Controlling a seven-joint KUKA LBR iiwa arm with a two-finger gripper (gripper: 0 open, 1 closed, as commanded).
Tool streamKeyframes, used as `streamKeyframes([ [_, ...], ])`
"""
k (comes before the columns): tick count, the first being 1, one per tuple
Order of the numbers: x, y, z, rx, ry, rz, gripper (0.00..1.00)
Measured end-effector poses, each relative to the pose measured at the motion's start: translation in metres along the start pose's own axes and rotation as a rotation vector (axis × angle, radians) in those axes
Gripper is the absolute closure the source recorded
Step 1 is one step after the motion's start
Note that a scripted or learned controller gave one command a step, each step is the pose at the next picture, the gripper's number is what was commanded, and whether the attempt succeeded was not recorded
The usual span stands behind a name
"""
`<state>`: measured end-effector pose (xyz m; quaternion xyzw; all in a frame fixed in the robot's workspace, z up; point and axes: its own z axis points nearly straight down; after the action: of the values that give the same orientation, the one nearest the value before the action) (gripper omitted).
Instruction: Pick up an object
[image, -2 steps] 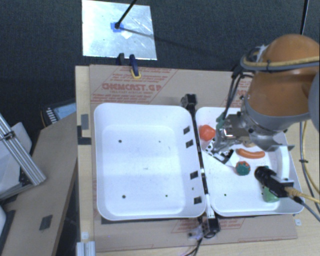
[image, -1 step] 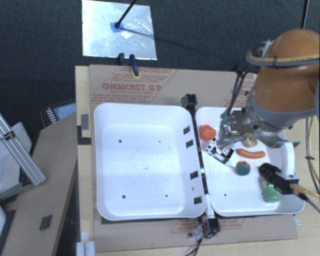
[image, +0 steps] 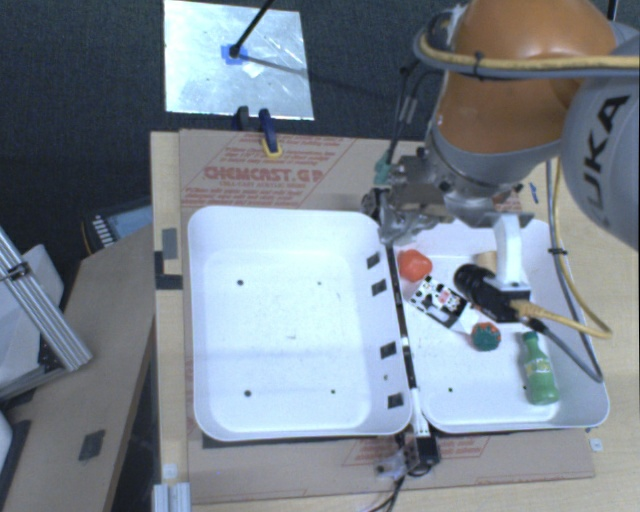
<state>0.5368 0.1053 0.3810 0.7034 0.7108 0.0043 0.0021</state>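
Currently:
1. The gripper (image: 392, 222) hangs over the right bin's (image: 470, 395) far left corner; spread or closed, cannot tell.
2. The orange object (image: 414, 265) lies just beside it, apparently unlifted.
3. The pick remains.

Four objects are lying in the right bin (image: 470, 405). An orange-red lump (image: 414, 264) is sitting by the bin's inner wall, with a black-and-white patterned block (image: 437, 299) lying askew just beside it. A teal ball (image: 486, 336) is resting near the block, and a green bottle (image: 537, 368) is lying flat beside the ball.
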Motion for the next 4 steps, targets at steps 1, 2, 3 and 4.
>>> streamKeyframes([
  [1,0.058,-0.002,-0.068,0.0,0.001,0.001,1.0],
  [2,0.109,0.035,-0.061,0.005,-0.001,0.003,1.0],
  [3,0.131,-0.011,-0.143,0.001,0.003,0.002,1.0],
  [4,0.129,0.011,-0.146,0.005,-0.002,0.01,1.0],
])
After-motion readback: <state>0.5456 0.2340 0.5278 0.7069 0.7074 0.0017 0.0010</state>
